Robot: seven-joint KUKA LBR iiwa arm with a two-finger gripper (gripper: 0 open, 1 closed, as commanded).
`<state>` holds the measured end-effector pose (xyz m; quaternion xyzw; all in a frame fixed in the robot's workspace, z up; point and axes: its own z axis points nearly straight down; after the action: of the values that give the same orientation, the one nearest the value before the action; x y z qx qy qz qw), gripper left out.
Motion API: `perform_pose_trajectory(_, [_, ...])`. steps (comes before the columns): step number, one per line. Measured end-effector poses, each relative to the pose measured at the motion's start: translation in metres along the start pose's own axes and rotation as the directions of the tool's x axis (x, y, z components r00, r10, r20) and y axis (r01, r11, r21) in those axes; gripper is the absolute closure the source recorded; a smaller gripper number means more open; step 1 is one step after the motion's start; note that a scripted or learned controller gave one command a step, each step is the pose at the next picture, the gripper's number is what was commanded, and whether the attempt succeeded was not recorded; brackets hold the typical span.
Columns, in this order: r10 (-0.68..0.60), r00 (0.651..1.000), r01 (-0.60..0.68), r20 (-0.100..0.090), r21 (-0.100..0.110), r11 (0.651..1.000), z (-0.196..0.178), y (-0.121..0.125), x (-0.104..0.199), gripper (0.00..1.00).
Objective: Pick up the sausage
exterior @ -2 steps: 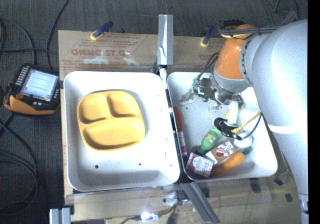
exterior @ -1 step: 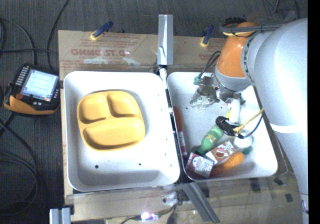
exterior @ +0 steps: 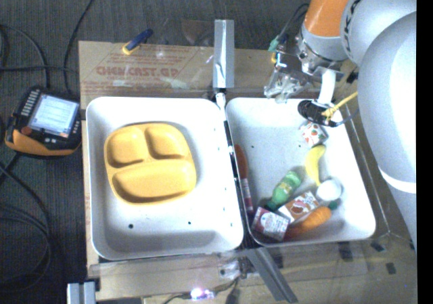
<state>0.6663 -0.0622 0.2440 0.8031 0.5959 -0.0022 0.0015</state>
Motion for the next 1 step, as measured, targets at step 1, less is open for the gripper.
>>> perform_pose_trajectory(1, [-0.070,0.998,0.070,0.000,0.001,0.998,-0.0318,-0.0529,-0.0071,1.00])
